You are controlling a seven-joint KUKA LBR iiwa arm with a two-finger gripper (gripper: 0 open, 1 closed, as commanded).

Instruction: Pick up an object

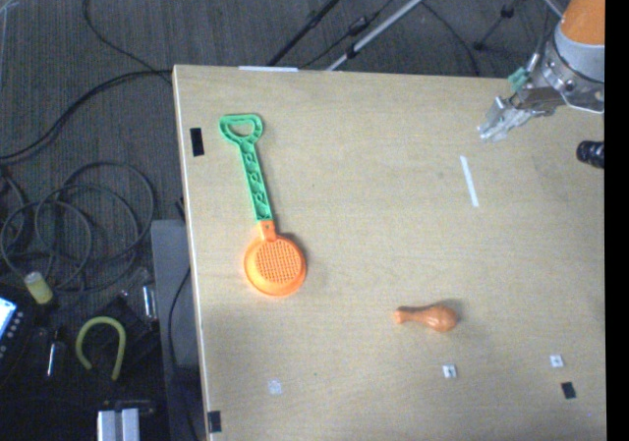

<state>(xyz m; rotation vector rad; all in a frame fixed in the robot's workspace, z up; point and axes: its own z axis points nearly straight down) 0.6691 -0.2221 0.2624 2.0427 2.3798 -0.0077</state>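
While the arm waits up in the far right corner, two toys lie on the tan board [393,154] below it. Starting at the left, I see one toy strainer [263,223] with a long green handle and a round orange head full of little holes. It lies flat near the left edge, handle pointing away, head toward the near side. I think it is light, stiff plastic, not easy to break. The thin handle looks like the best place to pinch, across its narrow middle, since the round head is wide and flat. Further right, near the front, lies one small orange drumstick toy [428,316], on its side, thin end to the left and fat end to the right. It looks smooth and maybe a bit slippery, and it could roll. I would grab it across the fat part. The two toys are well apart. Up from it there is one short white stripe [470,181] on the board. Last, at the far right, the claw [498,124] hangs above the back corner, well away from both toys. Its tips look close together, but it is small and blurry, so I cannot tell how far open it is. Nothing shows between its tips.
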